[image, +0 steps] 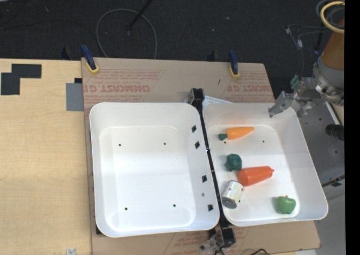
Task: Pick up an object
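In the right bin (306, 158) before me lie five things: carrot (239, 133) farthest back, broccoli (233, 162) nearer, pepper (256, 175) beside it, perhaps a can (232, 194), apple (285, 205) rightmost.

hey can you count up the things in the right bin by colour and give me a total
Orange: 2, the carrot and the larger orange-red piece
Green: 2, the dark green lump and the bright green pepper
Silver: 1, the can
Total: 5

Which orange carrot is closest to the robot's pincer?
The small carrot with the green tip, at the back of the right bin. The bigger red-orange carrot lies farther from the pincer.
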{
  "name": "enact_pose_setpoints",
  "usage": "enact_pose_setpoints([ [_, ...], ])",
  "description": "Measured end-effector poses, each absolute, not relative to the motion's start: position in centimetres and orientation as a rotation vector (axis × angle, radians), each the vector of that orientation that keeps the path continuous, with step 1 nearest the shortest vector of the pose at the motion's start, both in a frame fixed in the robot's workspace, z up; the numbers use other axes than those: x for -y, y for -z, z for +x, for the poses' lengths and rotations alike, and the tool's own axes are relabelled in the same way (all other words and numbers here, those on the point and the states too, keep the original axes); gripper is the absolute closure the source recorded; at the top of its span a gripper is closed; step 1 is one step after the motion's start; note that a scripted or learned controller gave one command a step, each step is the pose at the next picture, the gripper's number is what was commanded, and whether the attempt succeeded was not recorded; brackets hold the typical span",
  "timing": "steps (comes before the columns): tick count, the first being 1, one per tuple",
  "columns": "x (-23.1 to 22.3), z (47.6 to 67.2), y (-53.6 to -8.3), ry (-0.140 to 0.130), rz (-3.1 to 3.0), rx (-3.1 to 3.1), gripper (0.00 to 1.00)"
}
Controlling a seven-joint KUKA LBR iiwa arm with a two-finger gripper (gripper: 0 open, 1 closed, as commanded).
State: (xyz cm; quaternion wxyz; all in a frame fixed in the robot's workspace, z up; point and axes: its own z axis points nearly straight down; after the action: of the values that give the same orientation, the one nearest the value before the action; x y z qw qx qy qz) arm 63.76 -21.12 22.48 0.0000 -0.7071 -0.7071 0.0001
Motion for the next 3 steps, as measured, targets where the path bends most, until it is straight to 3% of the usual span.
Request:
enact_pose_setpoints([
  [1, 17.0, 59.7, -13.7, -0.006, -2.214, 2.218, 0.00],
  [2, 11.8, 63.1, -8.4, -0.003, -2.215, 2.223, 0.00],
  [3, 10.2, 66.2, -8.3, -0.019, -2.216, 2.211, 0.00],
])
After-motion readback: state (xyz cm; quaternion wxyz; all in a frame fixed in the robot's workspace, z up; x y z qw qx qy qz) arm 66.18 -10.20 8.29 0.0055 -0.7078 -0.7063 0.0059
